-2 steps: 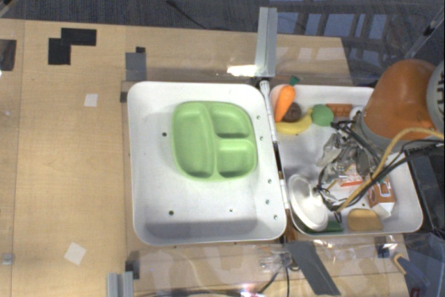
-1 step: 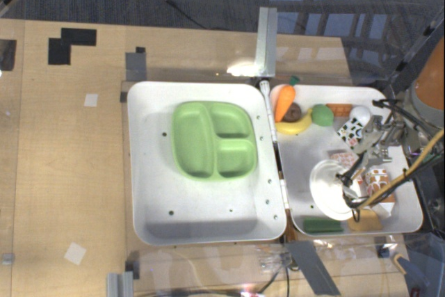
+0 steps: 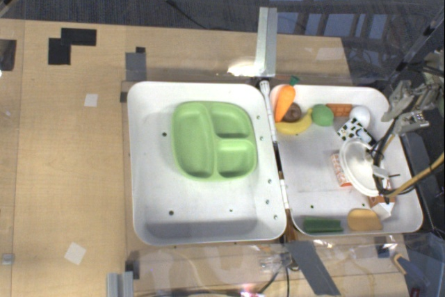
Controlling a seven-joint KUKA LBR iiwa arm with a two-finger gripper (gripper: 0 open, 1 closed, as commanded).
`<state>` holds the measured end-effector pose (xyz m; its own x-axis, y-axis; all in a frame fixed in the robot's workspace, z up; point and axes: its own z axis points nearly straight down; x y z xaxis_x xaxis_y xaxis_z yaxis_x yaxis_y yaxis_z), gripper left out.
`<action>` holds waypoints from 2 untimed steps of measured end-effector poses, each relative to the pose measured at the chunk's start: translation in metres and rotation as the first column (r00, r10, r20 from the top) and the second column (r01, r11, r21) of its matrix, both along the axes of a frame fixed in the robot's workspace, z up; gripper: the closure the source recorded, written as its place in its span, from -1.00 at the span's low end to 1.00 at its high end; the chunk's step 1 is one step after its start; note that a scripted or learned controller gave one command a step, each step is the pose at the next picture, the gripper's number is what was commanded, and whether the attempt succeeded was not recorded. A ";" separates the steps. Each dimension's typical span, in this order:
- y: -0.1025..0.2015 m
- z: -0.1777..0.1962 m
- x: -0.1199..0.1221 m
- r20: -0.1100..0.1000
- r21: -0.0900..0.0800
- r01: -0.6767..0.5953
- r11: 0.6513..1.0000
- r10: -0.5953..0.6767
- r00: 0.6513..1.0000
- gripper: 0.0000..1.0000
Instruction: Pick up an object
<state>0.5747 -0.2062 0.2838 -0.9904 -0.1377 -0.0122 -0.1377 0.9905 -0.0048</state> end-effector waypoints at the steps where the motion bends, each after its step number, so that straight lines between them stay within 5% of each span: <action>1: 0.001 -0.036 -0.010 -0.006 0.001 -0.345 0.939 0.345 0.939 1.00; 2: 0.003 -0.035 -0.073 -0.006 -0.001 -0.534 0.846 0.534 0.846 1.00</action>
<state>0.5021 -0.2029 0.2490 -0.7642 -0.6450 -0.0057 -0.6450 0.7642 -0.0053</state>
